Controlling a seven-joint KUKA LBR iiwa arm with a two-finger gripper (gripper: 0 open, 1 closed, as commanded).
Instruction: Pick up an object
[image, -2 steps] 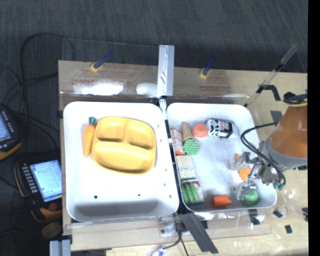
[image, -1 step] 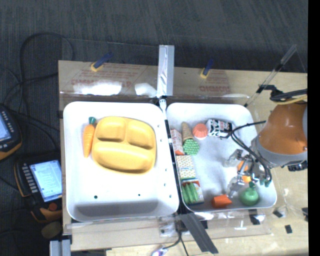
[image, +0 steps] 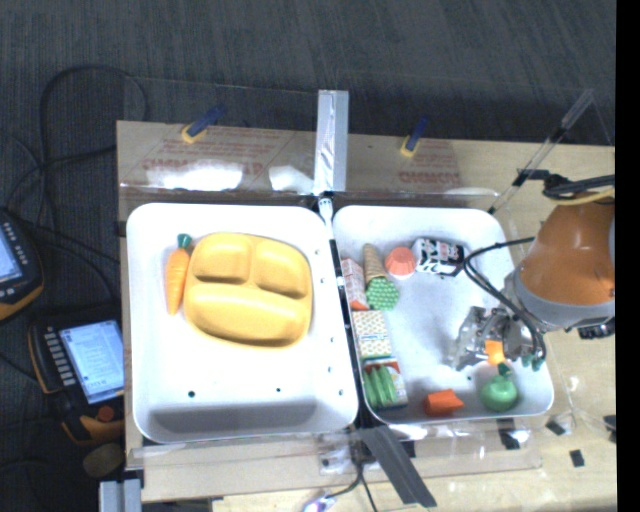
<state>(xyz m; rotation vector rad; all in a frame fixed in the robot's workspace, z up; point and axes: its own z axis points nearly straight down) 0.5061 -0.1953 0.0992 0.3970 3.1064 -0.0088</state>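
The metal gripper (image: 487, 340) is seen low in the right bin (image: 440, 222), beside a round green toy (image: 499, 393) and an orange block (image: 443, 402). A smooth yellow divided tray (image: 248, 289) and a carrot (image: 176, 278) lie in the left bin (image: 150, 330).

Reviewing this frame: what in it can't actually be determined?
- Gripper: its state is blurred, too small against wrist clutter.
- Green object: contact with the gripper unclear where they overlap.
- Black-and-white item: too small to identify.
- Boxes along the right bin's left wall: labels unreadable.
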